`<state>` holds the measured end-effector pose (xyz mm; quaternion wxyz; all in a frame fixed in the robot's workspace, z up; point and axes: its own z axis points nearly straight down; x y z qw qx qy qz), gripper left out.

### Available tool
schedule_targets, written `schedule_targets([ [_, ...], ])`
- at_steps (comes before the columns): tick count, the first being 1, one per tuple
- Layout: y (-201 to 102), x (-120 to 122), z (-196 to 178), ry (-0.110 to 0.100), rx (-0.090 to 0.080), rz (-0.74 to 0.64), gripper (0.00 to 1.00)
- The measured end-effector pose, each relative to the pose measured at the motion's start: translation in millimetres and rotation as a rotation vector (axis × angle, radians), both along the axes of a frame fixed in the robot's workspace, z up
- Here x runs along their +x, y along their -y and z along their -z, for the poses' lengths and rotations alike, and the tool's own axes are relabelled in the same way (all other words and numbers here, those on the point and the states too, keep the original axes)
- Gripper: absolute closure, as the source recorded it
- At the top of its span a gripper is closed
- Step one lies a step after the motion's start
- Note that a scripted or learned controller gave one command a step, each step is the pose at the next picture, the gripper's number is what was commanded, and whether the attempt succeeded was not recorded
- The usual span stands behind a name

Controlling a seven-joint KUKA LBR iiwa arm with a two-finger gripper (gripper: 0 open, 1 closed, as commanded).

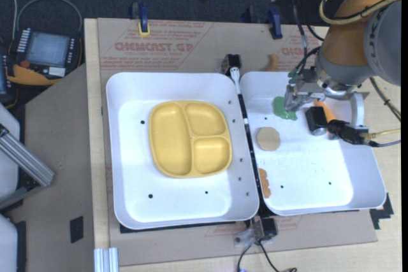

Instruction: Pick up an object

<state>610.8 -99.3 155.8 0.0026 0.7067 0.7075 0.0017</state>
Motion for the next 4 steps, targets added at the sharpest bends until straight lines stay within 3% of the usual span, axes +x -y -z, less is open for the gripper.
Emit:
schedule_targets([
  [3, -7.2, 8.0, -117.4, 0.0, 0.0, 0.0, 1.0],
  [4, -54.8, 1.8, -114.6, -0.008, 0.003, -0.003, 1.0],
])
